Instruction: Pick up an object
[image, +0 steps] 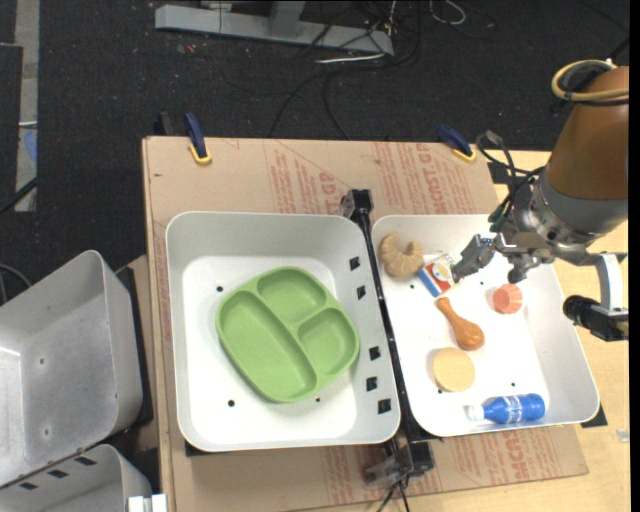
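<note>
Red printed lettering runs across the brown cardboard sheet (280, 165) under the bins, left of the gripper (497, 262); it appears upside down and mirrored, too faint to read with certainty. Similar red print marks the cardboard's front edge. The blue bottle (508, 408), nearer the camera than the gripper, carries a white label, illegible.

We've got the right bin (570, 375) crowded: croissant (400, 256) and small carton (436, 275) at the far-left corner, drumstick (460, 323) mid-bin, round biscuit (453, 370) nearer, blue bottle (506, 409) along the near wall, pink piece (507, 298) to the right. Open floor near the right wall. In the left bin (190, 330), the green divided plate (288, 333) takes the centre; we see bare margins around it.
</note>
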